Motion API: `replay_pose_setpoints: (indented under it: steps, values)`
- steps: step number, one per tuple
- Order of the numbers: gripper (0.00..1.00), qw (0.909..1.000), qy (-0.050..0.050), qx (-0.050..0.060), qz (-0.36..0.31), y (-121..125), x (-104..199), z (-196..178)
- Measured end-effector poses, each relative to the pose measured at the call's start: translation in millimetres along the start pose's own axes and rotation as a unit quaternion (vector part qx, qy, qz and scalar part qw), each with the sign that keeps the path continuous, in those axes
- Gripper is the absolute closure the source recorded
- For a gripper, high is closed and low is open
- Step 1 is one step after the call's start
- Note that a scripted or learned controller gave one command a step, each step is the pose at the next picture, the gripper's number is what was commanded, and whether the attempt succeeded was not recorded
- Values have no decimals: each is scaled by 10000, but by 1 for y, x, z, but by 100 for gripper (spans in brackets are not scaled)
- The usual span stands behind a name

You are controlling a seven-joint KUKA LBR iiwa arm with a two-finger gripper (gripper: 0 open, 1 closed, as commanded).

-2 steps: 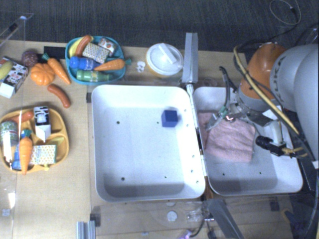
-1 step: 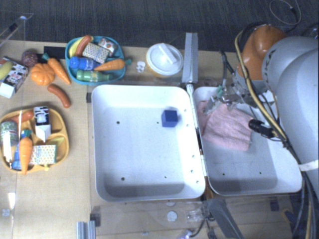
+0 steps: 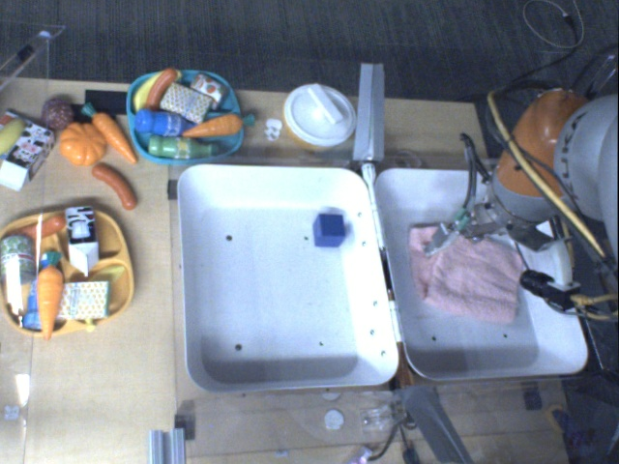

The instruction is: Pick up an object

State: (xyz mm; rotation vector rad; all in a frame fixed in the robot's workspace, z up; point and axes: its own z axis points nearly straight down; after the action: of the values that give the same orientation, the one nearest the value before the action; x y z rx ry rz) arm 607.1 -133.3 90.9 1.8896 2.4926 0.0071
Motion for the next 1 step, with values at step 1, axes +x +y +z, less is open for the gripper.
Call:
replay_pose_setpoints:
  steps: [1]
  values:
    - [0, 9995, 6, -23, -320, 18, 43, 0]
